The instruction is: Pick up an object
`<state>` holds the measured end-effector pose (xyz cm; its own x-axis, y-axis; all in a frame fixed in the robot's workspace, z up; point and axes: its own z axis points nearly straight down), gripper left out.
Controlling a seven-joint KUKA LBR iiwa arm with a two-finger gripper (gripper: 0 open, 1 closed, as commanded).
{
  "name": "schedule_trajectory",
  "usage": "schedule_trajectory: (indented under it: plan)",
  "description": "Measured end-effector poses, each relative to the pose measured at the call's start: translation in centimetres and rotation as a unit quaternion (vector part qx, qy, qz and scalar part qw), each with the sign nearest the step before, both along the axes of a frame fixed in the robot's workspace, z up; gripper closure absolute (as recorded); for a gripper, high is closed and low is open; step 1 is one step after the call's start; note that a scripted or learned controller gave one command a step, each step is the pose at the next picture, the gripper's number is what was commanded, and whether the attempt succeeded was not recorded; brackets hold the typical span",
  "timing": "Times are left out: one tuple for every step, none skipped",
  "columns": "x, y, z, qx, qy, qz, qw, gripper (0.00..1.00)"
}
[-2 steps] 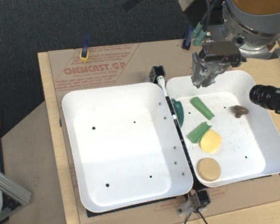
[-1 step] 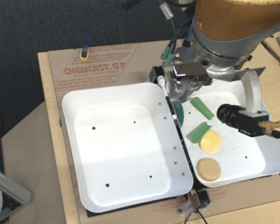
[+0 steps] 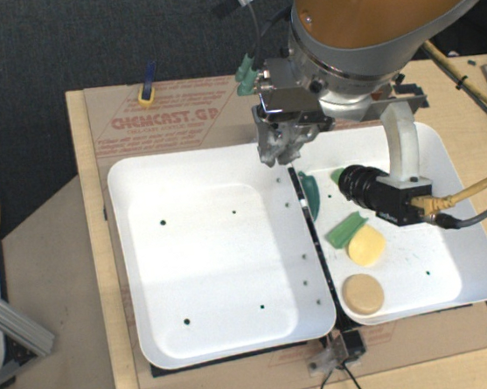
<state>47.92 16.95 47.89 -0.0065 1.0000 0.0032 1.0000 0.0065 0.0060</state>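
Note:
The right bin holds several small objects. A dark teal piece lies against the divider between the bins. Beside it are a green block, a yellow rounded piece and a tan disc near the front rim. My gripper hangs under the big grey and orange arm, over the far end of the divider, just behind the teal piece. I see nothing between its tips.
The left bin sits beside the right one on a cardboard sheet. A black cylinder on a white bracket, with a yellow cable, hangs from the arm over the right bin. A small yellow and blue clip lies at the back.

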Motion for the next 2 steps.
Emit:
schedule_trajectory:
  plan:
    - [4.9,4.0,5.9,0.0002,-0.002,-0.002,1.0,1.0]
    - [2.3,5.6,5.6,-0.0017,0.005,-0.001,1.0,1.0]
